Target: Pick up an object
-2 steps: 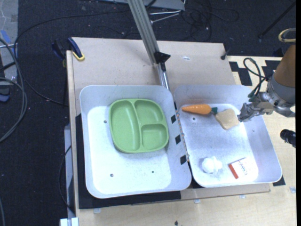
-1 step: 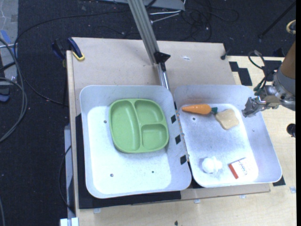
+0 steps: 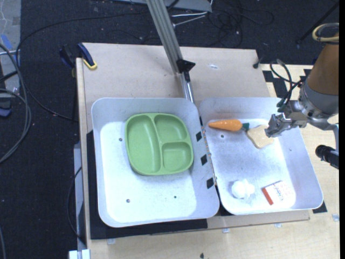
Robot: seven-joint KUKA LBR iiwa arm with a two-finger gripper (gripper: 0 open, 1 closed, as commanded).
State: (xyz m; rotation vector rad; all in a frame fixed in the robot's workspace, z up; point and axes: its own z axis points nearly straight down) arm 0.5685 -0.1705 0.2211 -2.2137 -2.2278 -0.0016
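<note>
In the right bin (image 3: 302, 161) lie an orange toy carrot (image 3: 226, 125) with a green tip, a pale tan wedge-shaped piece (image 3: 259, 137), a white lumpy ball (image 3: 242, 189) and a small red and white box (image 3: 277, 192). My gripper (image 3: 274, 127) hangs over the bin's upper right part, right at the tan piece's right end. The fingers are small and dark against the wrist, and their spacing is unclear. Whether they touch the tan piece is unclear.
The left bin (image 3: 108, 161) holds a green divided plate (image 3: 159, 143). A slanted metal pole (image 3: 167, 31) runs from the top down to the seam between the bins. The arm's grey and orange wrist (image 3: 323, 74) stands at the right edge.
</note>
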